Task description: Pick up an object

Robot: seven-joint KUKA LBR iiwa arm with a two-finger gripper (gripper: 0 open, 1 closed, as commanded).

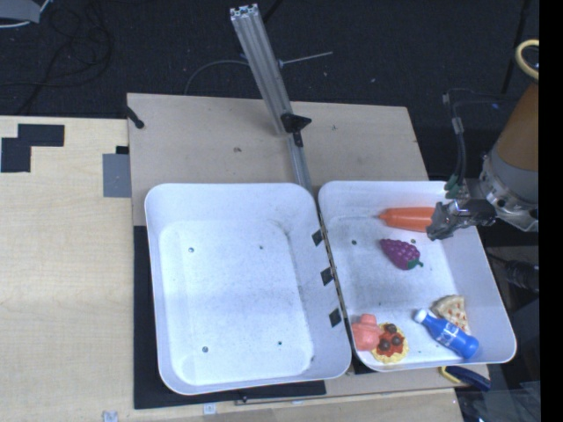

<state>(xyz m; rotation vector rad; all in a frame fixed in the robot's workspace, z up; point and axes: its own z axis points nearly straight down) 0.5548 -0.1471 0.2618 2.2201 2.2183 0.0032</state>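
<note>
A: On the right side of the wooden counter (369, 121), where does the grey arm with the orange band (521, 143) sit?

B: It reaches in from the right edge, its wrist bent down toward the right-hand shallow white plastic bin (352, 202). The dark two-finger gripper (442, 225) hangs at the bin's upper right, just beside the right end of the long orange toy carrot (406, 218).

A: Are the jaws open or closed?

B: I cannot tell; the gripper is a small dark shape and its tips blur together. Nothing can be seen held between them.

A: What else lies in that bin?

B: A purple bunch of toy grapes (400, 252) lies just below the carrot, near the middle. Along the lower edge sit a pink toy piece (365, 331), touching a round tart-like toy topped with red and yellow (390, 344). To their right a blue bottle with a white cap (448, 334) lies on its side, against a tan waffle-patterned wedge (452, 309).

A: Any writing or labels?

B: None that can be read; the bottle is too small to make out.

A: And the left-hand white bin (233, 284)?

B: It sits beside the right one, their rims joined by small black clips (326, 276).
</note>
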